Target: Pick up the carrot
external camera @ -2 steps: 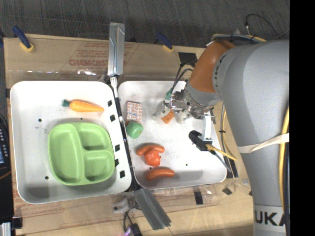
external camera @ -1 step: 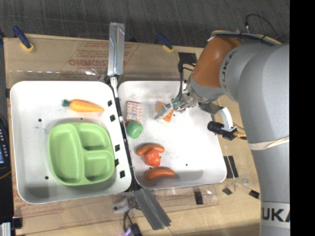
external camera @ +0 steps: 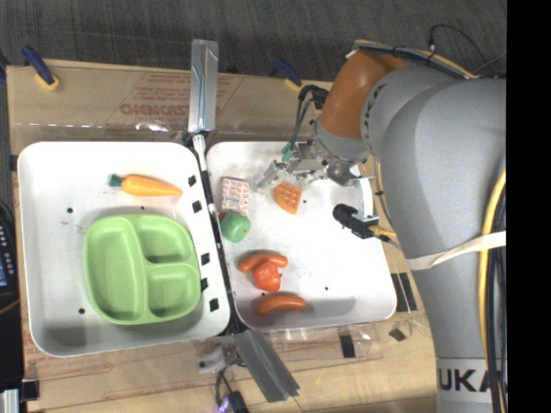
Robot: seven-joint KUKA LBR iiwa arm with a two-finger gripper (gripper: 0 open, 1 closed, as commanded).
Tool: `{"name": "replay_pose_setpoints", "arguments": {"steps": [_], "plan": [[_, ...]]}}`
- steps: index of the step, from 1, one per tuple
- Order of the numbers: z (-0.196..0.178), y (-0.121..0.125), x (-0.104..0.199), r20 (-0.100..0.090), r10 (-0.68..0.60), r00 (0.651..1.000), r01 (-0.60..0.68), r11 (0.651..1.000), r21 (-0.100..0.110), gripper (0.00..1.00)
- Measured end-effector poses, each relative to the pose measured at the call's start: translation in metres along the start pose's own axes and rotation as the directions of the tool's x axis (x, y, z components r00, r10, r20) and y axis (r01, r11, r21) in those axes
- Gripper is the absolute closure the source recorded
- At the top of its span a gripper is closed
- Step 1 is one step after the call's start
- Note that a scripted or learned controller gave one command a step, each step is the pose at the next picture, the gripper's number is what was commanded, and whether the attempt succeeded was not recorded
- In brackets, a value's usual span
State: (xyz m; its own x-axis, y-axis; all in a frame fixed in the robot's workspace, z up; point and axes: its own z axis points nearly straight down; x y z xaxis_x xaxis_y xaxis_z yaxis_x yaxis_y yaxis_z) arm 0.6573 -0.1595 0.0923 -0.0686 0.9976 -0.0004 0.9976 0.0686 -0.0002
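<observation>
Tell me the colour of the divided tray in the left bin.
Light green; the divided tray shows clearly in the camera view.

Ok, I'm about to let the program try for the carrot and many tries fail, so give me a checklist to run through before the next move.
1. Carrot in sight, left bin: ok.
2. Carrot free of the green tray: ok, apart.
3. Gripper over the carrot: not ok, it is in the right bin.
4. Gripper clear of the orange waffle piece: cannot tell, very close.
5. Fingers ready: cannot tell.
</observation>
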Motion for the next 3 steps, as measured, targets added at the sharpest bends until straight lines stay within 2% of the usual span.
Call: {"name": "replay_pose_setpoints", "arguments": {"steps": [1,2,3], "plan": [[-0.062,-0.042,0.053,-0.001,-0.003,1.0,0.003,1.0,0.002,0.0],[0.002,-0.078,0.069,0.0,0.258,0.966,-0.258,0.966,0.006,0.0],[-0.239,0.003,0.047,0.0,0.24,0.971,-0.24,0.971,-0.002,0.0]]}}
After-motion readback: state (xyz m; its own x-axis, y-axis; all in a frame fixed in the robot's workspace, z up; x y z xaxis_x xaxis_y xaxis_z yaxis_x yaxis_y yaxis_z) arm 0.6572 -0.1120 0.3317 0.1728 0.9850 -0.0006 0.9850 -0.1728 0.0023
